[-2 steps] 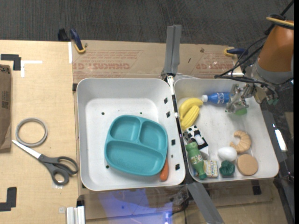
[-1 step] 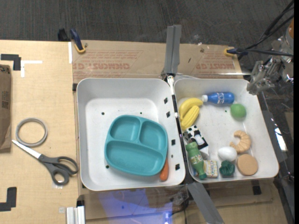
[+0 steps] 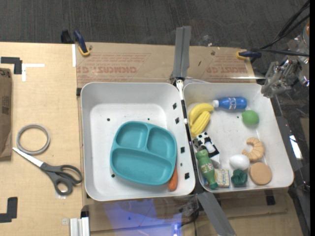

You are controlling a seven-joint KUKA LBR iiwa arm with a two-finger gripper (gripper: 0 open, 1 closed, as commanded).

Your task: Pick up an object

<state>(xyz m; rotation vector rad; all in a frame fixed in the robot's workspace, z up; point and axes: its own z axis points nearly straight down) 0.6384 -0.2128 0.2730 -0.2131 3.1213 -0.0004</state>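
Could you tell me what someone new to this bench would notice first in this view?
Most likely the teal divided plate in the left bin, with an orange carrot tucked at its lower right edge. Next, the crowded right bin: yellow bananas, a blue bottle, a green ball and a croissant. Scissors and a tape roll lie on the bench at left.

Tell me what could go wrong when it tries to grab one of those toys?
Crowding is probably the main risk: the green bottle, small carton and dark green toy sit packed along the right bin's near wall, so a grab may catch two things or nudge neighbours. The white egg and green ball look round and could roll away.
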